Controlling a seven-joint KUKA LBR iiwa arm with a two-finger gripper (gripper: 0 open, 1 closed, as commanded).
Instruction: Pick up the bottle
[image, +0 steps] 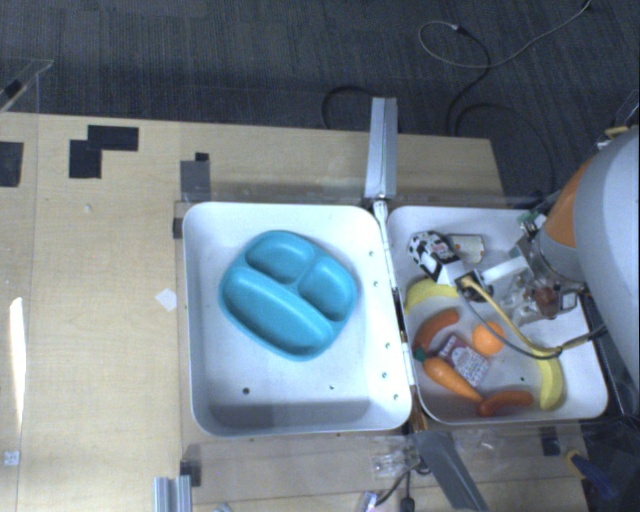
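Clearly the task is near its beginning, not its end. The gripper (536, 292) hangs low over the right part of the right bin (500, 212), at the middle right of the frame. Whether it is released or clenched I cannot tell, because the wrist and its fittings cover it, and I see nothing grasped in it. Just below and to the left of it lies an orange ball (487, 340), and nearer the lower right corner of the bin a banana (549, 384). What I take for the bottle (466, 243) is a small pale thing lying on its side close to the upper wall of the same bin. It is to the upper left of the gripper and apart from it, just beside a black-and-white toy (430, 250). Further left and down are a yellow fruit (430, 295) and a carrot (448, 376). The left bin (200, 300), in the middle of the frame, holds a blue divided plate (288, 292). In my judgement nothing of the pick is done, as the bottle rests in the bin, not lifted. The whole work is left: to bring the gripper over the bottle, close on it and raise it out.
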